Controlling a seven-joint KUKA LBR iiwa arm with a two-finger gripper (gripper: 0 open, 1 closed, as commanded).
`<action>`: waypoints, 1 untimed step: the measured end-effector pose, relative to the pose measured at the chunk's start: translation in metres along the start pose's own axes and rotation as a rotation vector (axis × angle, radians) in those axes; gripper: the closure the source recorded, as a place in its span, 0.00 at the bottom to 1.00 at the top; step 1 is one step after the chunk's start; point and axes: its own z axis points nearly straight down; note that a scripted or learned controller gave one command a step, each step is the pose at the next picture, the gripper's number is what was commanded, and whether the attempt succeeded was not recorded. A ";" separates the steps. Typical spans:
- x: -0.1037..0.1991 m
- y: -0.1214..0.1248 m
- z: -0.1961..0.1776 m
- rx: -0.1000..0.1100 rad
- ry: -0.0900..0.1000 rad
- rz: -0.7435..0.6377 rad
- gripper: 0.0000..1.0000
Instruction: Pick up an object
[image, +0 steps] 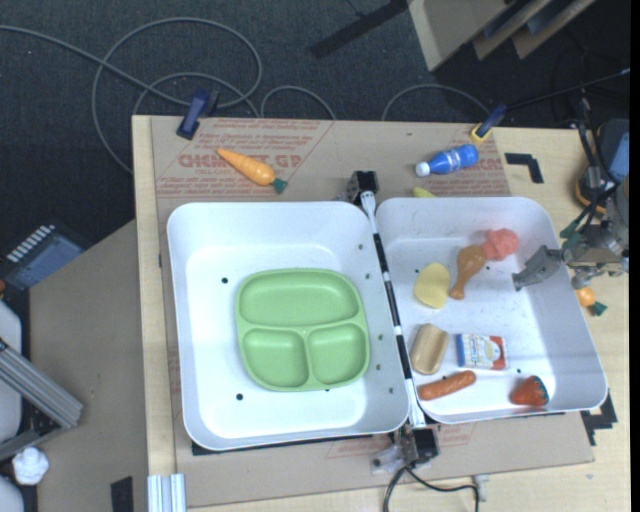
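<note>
Early in the task, by the look of it: nothing lifted. Cannot tell the opening of the gripper (540, 266), wide or narrow; seen at the right edge of the frame, over the right bin (530, 320), with nothing visibly held. Plenty to choose from lower in that bin: drumstick (468, 268) nearest, just left of the gripper, then yellow piece (432, 285), bread roll (428, 348), packet (481, 351), sausage (446, 385), strawberry (529, 391). Still to do: descend, close, lift.
</note>
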 end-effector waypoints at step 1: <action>0.037 0.094 0.134 -0.002 0.000 -0.001 0.00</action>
